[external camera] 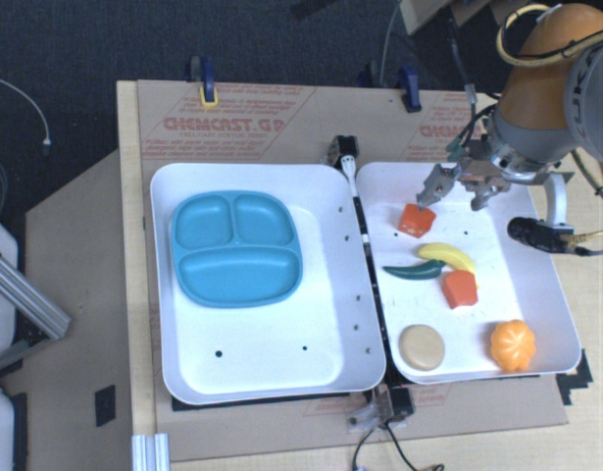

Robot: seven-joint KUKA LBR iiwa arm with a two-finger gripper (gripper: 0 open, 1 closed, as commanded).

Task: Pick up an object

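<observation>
You have nothing lifted yet: the gripper [456, 186] hangs over the far part of the right bin [551, 292], its jaws spread open and empty. The whole pick is still ahead of you, judging by how things lie. Nearest to it is an orange-red block [416, 221], lying flat on the bin floor just below the left finger, slightly skewed, with a small boxy shape. Farther toward you lie a yellow banana [448, 255] touching a green pepper [415, 272], a second red block [460, 288], a tangerine [512, 345] and a beige round piece [422, 346].
</observation>
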